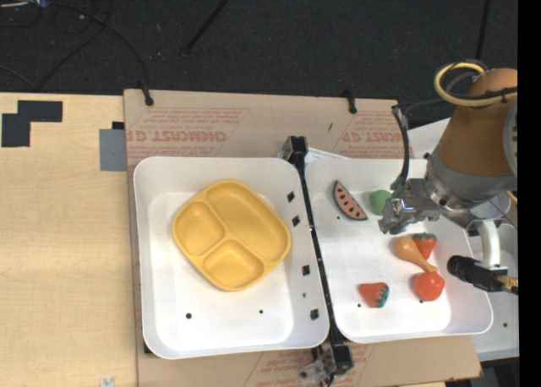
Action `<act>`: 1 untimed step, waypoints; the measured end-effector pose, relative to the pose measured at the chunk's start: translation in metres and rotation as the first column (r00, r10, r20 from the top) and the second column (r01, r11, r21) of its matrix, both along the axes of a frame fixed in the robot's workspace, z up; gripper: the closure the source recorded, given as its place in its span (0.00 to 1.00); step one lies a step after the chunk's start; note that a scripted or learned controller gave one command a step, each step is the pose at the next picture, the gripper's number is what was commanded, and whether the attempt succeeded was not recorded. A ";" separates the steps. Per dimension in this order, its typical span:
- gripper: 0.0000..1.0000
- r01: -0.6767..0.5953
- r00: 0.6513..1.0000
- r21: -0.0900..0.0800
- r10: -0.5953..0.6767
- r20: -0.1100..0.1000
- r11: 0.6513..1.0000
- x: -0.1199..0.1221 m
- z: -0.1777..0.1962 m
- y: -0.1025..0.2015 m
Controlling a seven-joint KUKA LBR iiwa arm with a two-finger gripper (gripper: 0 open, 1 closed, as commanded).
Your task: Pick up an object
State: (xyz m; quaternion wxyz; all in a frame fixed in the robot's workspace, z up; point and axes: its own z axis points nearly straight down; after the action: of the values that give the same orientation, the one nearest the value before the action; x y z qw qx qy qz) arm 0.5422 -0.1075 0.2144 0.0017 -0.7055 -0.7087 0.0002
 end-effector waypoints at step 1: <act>1.00 -0.001 1.000 0.000 0.001 0.001 1.000 0.017 0.001 0.053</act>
State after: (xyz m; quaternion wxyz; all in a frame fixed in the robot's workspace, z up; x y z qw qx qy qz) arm 0.5592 -0.0548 0.2156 0.0014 -0.7052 -0.7090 0.0000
